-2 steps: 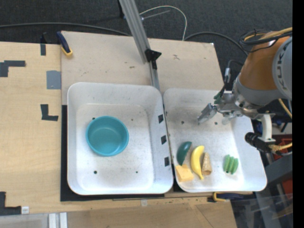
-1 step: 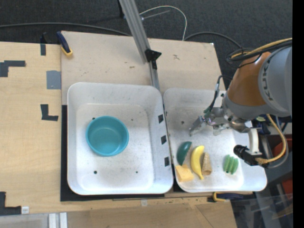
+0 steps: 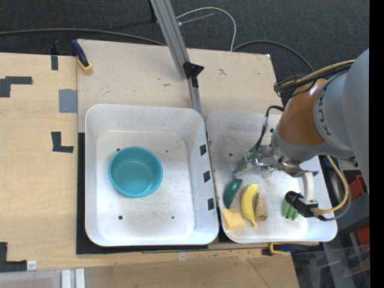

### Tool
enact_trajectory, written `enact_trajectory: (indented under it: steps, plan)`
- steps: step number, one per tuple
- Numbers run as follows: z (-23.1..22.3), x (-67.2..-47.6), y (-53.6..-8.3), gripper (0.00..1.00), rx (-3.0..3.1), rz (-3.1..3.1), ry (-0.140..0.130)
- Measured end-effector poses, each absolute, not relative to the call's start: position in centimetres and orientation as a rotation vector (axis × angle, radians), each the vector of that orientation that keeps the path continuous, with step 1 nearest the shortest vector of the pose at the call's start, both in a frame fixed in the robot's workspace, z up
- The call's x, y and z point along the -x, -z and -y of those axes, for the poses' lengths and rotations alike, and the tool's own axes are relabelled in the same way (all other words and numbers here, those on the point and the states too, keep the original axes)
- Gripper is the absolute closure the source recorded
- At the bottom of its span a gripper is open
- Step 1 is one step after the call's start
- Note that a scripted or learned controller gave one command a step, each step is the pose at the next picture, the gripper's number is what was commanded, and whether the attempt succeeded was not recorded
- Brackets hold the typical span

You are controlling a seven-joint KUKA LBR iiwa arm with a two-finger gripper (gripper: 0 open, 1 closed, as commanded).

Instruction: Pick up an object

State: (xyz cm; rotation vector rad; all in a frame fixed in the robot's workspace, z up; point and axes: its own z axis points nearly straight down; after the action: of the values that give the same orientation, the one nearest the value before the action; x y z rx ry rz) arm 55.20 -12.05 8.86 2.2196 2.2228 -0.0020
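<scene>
My gripper [image 3: 242, 168] hangs over the middle of the right bin [image 3: 227, 126], reaching in from the right. Just below its tip lies a dark teal oval object [image 3: 231, 191]. A yellow banana [image 3: 249, 204] lies beside that object, with a brown cone-shaped piece [image 3: 261, 206] against its right side. A pale yellow wedge [image 3: 232, 219] rests at the bin's front left corner. A small green ridged object [image 3: 290, 210] lies further right. Nothing shows between the gripper and these things.
In the left bin [image 3: 99, 122] stands a teal bowl [image 3: 135, 171], left of centre. A grey metal pole [image 3: 171, 32] slants down to the ridge between the bins. The arm's orange band [image 3: 300, 122] covers the right bin's right side.
</scene>
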Motion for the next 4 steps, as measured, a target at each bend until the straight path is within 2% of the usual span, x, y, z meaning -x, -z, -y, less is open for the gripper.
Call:
enact_trajectory:
  steps: [1,2,3,4]
  plan:
    - [11.9,-55.2,-9.9,1.0,-2.22,-2.225,0.001]
    - [12.4,-54.4,-15.3,1.0,-2.22,-2.22,-0.002]
    - [11.4,-54.7,-20.6,1.0,-2.216,-2.222,-0.004]
    - [11.3,-54.8,-23.3,1.0,-2.219,-2.222,-0.002]
